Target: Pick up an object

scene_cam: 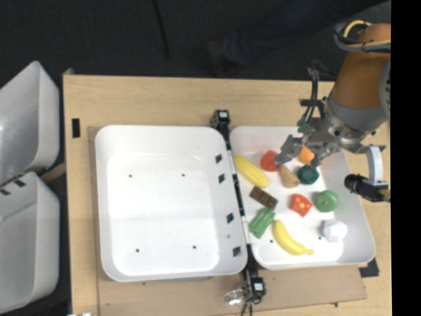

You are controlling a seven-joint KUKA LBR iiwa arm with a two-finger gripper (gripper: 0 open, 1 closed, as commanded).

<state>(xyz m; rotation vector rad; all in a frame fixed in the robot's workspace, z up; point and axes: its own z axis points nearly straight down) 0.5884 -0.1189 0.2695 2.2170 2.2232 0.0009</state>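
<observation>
**Arm over right bin, no object secured yet**

Counter [151, 97] carries two white bins side by side. Left bin [164, 150] holds nothing I can make out. Right bin [355, 242] holds the clutter, so any pick target is there.

Arm [358, 78] reaches in from the right, wrist over the bin's far half. Gripper [306, 151] hangs low among the objects; jaws look spread, released, nothing between them.

Objects, largest first: yellow banana [290, 237] near the front edge; yellow corn-like piece [251, 171] by the divider; green item [262, 222]; brown block [262, 197]; green round fruit [325, 201]; red item [300, 205]; red-orange item [270, 160]; teal ball [307, 174]; white lump [333, 230]; small orange piece [306, 155], just beside the gripper.

Step, as judged: approach, grasp pending. Next move calls for settling over one item, likely the orange piece or teal ball, then clenching cleanly; close neighbours risk a nudge.
</observation>
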